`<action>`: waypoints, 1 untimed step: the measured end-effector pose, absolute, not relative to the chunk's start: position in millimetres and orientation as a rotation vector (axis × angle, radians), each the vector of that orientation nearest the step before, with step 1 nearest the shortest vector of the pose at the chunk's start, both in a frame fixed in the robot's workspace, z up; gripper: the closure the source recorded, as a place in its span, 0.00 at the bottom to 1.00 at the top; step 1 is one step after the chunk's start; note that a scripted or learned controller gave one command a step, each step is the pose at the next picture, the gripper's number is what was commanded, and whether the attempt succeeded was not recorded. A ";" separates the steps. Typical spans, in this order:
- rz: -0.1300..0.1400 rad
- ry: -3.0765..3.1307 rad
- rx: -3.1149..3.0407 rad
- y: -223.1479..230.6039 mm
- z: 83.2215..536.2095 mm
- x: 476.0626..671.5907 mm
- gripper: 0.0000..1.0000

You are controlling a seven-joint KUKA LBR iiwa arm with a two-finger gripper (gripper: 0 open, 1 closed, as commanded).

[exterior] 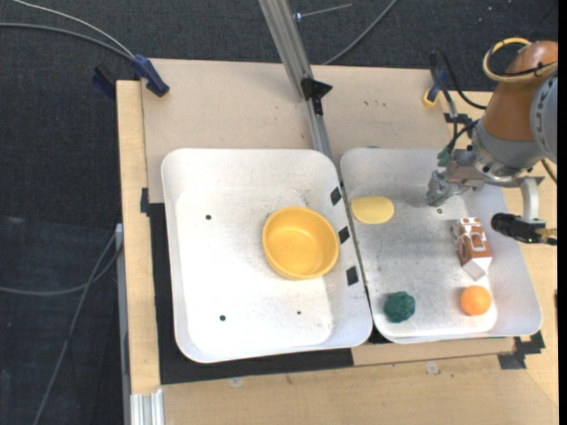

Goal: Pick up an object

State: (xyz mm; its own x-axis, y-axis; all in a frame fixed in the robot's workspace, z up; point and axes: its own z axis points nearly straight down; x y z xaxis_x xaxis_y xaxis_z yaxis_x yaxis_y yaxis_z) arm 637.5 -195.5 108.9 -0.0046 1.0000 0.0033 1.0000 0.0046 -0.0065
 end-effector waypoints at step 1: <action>-0.009 -2.231 -2.226 -202.8 170.7 646.0 1.00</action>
